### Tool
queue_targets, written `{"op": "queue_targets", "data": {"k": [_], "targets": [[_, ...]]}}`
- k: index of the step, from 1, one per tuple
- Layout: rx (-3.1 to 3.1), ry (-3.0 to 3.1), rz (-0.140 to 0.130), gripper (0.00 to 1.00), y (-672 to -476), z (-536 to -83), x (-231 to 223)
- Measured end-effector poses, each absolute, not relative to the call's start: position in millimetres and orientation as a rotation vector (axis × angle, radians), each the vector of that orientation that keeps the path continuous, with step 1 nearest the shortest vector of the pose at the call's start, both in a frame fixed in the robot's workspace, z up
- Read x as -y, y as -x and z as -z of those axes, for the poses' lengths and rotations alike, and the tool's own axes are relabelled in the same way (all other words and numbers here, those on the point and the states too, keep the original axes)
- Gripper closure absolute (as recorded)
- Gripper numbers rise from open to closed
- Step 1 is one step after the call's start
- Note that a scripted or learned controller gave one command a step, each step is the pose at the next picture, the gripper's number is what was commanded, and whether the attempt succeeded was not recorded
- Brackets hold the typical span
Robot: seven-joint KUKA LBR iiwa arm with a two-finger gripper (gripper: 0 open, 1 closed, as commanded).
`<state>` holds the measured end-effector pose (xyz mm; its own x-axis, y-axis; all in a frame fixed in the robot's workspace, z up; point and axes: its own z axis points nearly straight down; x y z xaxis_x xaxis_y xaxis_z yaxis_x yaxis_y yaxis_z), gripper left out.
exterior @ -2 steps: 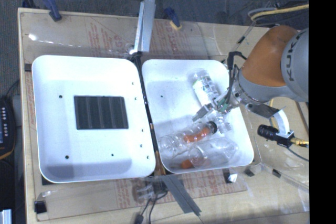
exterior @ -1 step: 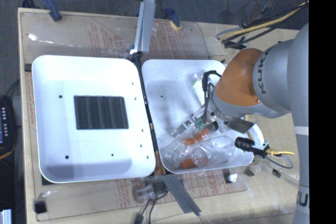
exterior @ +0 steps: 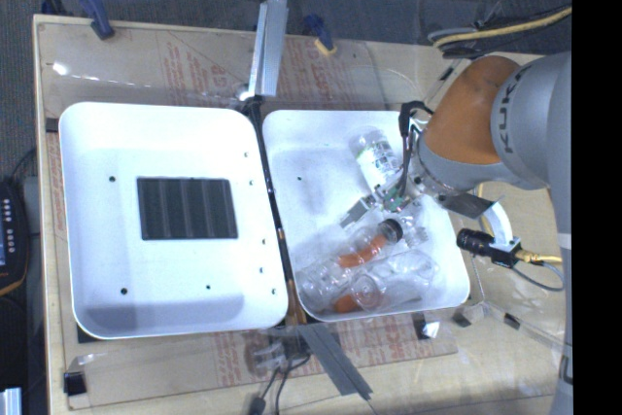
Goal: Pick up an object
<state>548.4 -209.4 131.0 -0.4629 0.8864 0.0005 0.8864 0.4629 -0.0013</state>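
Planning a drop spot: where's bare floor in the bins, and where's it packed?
Left bin: bare white all round the dark ribbed panel. Right bin: bare patch at its upper left, beside the divider. Crowded lower right: clear plastic bottles piled under the hand.

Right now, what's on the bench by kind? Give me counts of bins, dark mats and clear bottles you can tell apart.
White bins: 2, left and right
Dark ribbed mat: 1
Clear bottle lying apart: 1
Heap of clear plastic: 1, pieces inside uncountable
Total: 5

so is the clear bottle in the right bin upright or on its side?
On its side: the clear bottle lies flat on the right bin floor, full length showing.
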Motion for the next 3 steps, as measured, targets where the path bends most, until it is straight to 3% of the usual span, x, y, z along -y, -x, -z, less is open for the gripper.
{"op": "queue_targets", "data": {"k": [1,2,3], "targets": [[2.642,1.705,0.003,0.0,-478.6,-92.6,182.6],[2.322,2.127,0.004,0.0,-479.9,-94.3,209.6],[2.329,2.122,0.007,1.0,-481.8,-105.0,208.9]]}}
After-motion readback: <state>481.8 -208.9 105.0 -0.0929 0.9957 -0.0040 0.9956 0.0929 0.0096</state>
